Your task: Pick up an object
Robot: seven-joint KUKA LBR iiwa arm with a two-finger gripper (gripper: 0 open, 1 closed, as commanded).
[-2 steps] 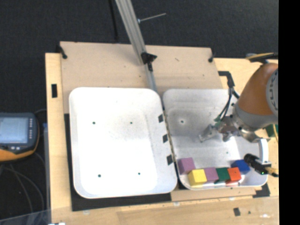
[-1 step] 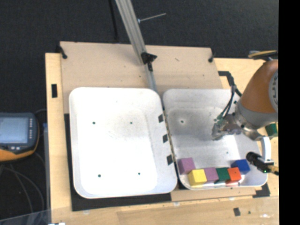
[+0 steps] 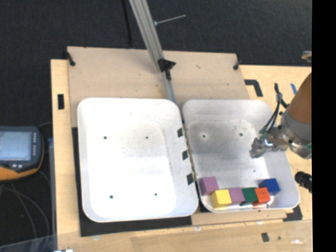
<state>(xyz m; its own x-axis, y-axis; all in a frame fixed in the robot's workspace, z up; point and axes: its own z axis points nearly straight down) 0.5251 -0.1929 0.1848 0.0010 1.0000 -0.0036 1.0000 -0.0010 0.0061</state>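
Metallic tool (image 3: pixel 258 148), grip unreadable, above smooth white right bin (image 3: pixel 220 119); small coloured cubes (image 3: pixel 239 194) along its near edge.

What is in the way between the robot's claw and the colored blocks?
Nothing visible. The gripper hangs over the right bin, and bare bin floor lies between it and the blocks bunched along the near edge: blue, orange, green, yellow and two purple.

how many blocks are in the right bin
6, clustered along the near edge of the right bin: purple block, yellow block, second purple block, green block, orange block, blue block. More may hide behind these.
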